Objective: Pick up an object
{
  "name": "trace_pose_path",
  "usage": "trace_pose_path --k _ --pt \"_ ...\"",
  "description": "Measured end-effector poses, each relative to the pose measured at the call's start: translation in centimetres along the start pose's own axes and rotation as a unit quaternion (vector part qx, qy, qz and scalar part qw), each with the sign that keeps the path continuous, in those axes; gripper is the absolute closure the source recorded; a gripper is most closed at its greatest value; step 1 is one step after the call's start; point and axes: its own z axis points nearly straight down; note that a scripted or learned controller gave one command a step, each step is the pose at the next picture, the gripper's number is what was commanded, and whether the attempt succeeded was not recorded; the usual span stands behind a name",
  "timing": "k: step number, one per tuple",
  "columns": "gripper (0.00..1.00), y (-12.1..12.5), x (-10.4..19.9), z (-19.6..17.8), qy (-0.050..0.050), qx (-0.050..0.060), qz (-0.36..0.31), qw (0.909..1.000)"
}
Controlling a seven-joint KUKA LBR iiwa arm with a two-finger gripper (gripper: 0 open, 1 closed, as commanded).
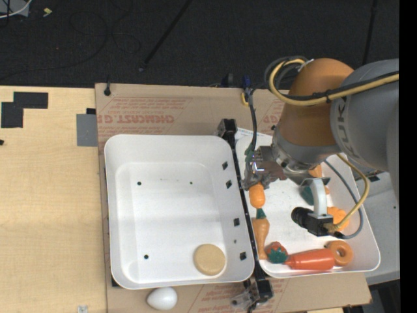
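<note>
While the arm (339, 119) leans over the right bin (371, 253), its gripper (255, 169) sits low at that bin's left wall, and whether it is open or closed cannot be told. Just below the gripper lies a small orange piece (257, 195), rounded and glossy, touching or nearly touching it. Further below rests a toy carrot (260, 230), pale orange with a green top, beside the same wall.

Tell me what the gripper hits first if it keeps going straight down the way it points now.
Most likely the small orange carrot-like toy by the right bin's left wall, directly under the gripper. Depth is unclear from this slanted view; it may already be touching.
</note>
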Motion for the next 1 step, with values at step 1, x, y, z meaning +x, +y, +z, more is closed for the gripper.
trace_pose_path --k 1 --pt "1.00 4.42 4.65 -0.73 -0.002 -0.001 0.001 1.0000"
